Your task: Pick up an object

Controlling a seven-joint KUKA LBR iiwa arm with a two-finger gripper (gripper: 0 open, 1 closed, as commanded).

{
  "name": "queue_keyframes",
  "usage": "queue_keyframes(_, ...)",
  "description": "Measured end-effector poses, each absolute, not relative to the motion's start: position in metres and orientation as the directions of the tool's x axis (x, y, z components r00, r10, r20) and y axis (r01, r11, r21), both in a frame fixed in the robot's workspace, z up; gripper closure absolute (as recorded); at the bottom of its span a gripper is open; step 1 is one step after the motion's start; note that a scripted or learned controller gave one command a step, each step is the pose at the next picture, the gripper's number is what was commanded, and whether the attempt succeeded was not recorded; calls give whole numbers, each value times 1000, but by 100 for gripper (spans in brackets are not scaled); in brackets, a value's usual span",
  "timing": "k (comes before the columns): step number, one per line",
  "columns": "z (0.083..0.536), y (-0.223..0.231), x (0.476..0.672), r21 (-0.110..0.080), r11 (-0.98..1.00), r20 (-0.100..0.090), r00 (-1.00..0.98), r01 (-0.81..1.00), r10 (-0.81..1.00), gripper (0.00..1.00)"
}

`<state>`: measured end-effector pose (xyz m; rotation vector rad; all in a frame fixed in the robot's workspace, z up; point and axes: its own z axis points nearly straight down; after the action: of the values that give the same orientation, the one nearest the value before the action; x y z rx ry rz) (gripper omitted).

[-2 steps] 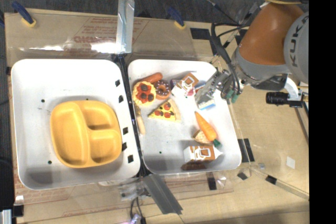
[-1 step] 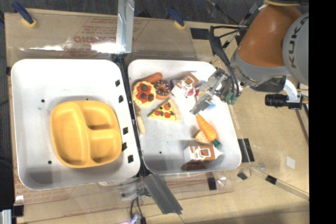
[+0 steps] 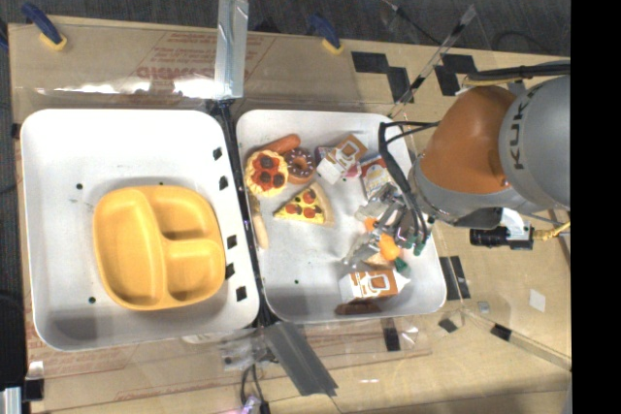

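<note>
Tool [image 3: 380, 233] low in the right bin [image 3: 291, 301], beside an orange toy [image 3: 389, 249]; finger state cannot be told. Yellow divided tray [image 3: 157, 245] occupies the left bin [image 3: 49, 305].

We see the arm [image 3: 505, 150] reaching in from the right side of the view, its grey body curving down and leftward. The orange band [image 3: 466, 145] sits just above and to the right of the gripper, wide and rounded, with black cables looping along its left flank. Below the band the wrist narrows into a cluster of metal links angled down and to the left. The gripper [image 3: 380, 242] hangs at the end of that cluster, pointing down-left. We cannot make out how the fingers stand among the clutter there.
</note>
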<state>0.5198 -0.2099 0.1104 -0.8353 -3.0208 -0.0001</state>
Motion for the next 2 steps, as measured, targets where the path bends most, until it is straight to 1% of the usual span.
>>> queue_keyframes(1,95,-209,531,0,893,-4,-893,450,450,0)
queue_keyframes(2,107,-209,533,0,895,-8,-894,447,447,100)
